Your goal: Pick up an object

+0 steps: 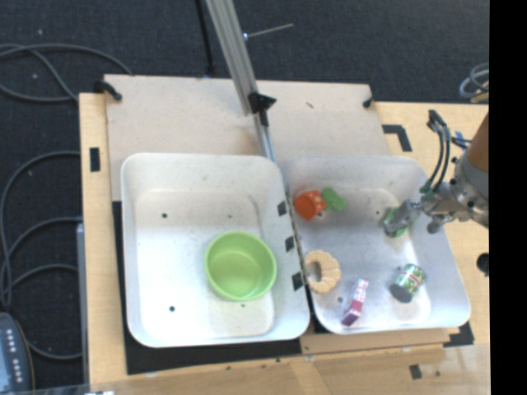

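Note:
My gripper [398, 220] hangs over the right side of the right bin [445, 262], at the end of the arm coming in from the right edge. A small green patch shows right at its tip; I cannot tell whether that is a held thing. In the right bin lie an orange-red toy with a green piece [311, 205] at the upper left, a beige ring [323, 271] by the left wall, a pink and white packet [356, 302] near the front, and a green and silver can [407, 282] below the gripper.
A light green bowl [240, 265] sits in the left bin [165, 188]. A metal pole [235, 44] slants up from between the two bins. Cables lie on the dark floor to the left.

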Motion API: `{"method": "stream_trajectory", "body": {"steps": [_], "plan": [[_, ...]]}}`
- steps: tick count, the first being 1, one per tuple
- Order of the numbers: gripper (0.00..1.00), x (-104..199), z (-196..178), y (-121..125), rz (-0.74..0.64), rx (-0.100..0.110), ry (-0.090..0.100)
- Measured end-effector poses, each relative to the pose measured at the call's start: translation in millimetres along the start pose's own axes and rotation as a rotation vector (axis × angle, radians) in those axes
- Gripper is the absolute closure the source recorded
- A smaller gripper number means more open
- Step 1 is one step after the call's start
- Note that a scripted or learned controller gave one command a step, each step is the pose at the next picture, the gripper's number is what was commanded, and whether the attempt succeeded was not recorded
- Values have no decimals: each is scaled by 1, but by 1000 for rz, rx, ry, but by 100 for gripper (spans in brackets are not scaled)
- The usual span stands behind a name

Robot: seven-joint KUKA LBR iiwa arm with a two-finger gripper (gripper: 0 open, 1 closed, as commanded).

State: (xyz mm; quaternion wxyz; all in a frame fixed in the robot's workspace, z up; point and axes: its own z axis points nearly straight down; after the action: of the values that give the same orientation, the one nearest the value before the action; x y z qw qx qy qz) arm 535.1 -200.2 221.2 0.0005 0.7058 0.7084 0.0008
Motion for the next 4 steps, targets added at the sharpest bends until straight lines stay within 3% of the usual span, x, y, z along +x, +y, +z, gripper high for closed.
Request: {"method": "stream_trajectory", "body": {"steps": [1, 3, 4], "plan": [[0, 0, 0, 0, 1, -1, 0], [0, -7, 105, -2, 5, 6, -2], [0, -9, 121, -2, 7, 3, -3]]}}
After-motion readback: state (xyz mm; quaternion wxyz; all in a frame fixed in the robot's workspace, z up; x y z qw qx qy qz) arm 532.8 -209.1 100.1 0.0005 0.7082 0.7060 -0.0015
